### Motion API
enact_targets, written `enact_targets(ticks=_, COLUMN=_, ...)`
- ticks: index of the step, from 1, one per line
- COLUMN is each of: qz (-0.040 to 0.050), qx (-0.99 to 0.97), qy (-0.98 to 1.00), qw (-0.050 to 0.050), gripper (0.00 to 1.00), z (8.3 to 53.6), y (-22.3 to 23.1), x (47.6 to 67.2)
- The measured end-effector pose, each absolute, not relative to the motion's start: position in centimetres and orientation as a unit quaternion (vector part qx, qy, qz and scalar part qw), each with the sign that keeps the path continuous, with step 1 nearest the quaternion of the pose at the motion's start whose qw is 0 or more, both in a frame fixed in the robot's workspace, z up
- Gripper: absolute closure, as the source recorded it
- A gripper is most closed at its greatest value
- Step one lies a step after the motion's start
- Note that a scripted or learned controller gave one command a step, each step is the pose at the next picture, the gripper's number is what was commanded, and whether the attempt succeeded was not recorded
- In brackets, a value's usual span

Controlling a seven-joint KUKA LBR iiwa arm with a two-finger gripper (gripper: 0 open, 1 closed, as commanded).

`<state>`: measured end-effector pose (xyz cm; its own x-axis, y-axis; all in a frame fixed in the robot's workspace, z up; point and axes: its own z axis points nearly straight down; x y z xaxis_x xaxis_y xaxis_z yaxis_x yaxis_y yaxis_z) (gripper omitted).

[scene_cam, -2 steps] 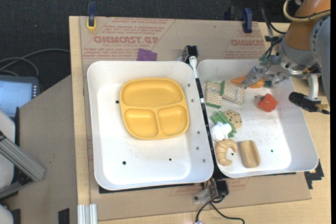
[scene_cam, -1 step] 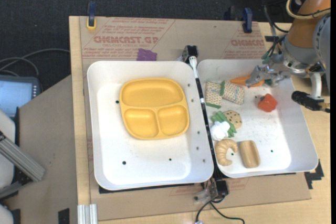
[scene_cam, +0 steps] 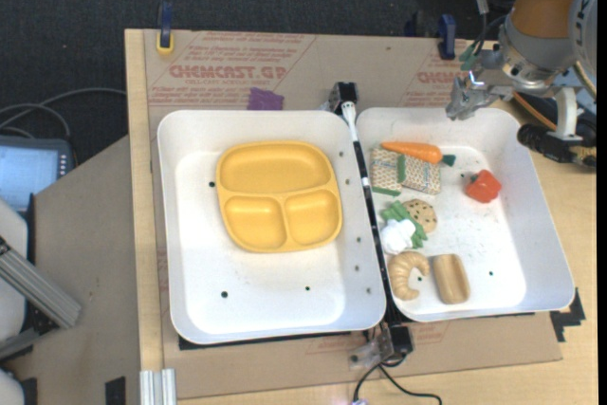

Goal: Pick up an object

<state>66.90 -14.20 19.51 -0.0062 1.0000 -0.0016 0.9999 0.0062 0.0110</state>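
**Claw poised above the far rim of the toy bin, nothing in it**

The claw (scene_cam: 465,100) hangs at the far edge of the right bin (scene_cam: 531,232), near that bin's back rim. Whether it is spread or pressed together cannot be told from this angle; no object shows between its tips.

The main risk, as a judgement, is crowding. Most of the pickable things lie packed along the side of the bin away from the arm, so a descent there could land on two at once or push one against its neighbour and close on air. The claw also sits close to the rim; a straight drop from here might strike the wall rather than a toy. The rounder pieces could roll out of a pinch.

Nearest the claw, just below it toward the camera, lies the carrot (scene_cam: 413,150), touching the checkered block (scene_cam: 400,174). The red pepper (scene_cam: 483,187) sits apart from the rest, below the claw and slightly toward the arm's side; it looks the cleanest target. Farther off are the cookie (scene_cam: 420,214), the white and green piece (scene_cam: 398,231), the croissant (scene_cam: 409,273) and the bread roll (scene_cam: 450,279), the last two side by side.

The left bin (scene_cam: 190,280), well away from the claw, holds a yellow divided plate (scene_cam: 279,195) with nothing on it.
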Motion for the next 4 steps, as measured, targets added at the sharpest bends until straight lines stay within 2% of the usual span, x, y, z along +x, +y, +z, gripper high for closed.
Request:
enact_targets(ticks=1, qz=0.0003, qx=0.707, qy=0.708, qw=0.001, gripper=0.00, z=18.8, y=-14.6, x=66.7)
enact_targets(ticks=2, qz=0.0013, qx=0.707, qy=0.707, qw=0.005, gripper=0.00, z=9.9, y=-16.2, x=62.2)
enact_targets(ticks=3, qz=-0.0068, qx=0.705, qy=0.709, qw=-0.005, gripper=0.00, z=8.7, y=-14.6, x=66.2)
enact_targets(ticks=4, qz=-0.0063, qx=0.707, qy=0.707, qw=-0.001, gripper=0.00, z=8.9, y=-11.8, x=66.5)
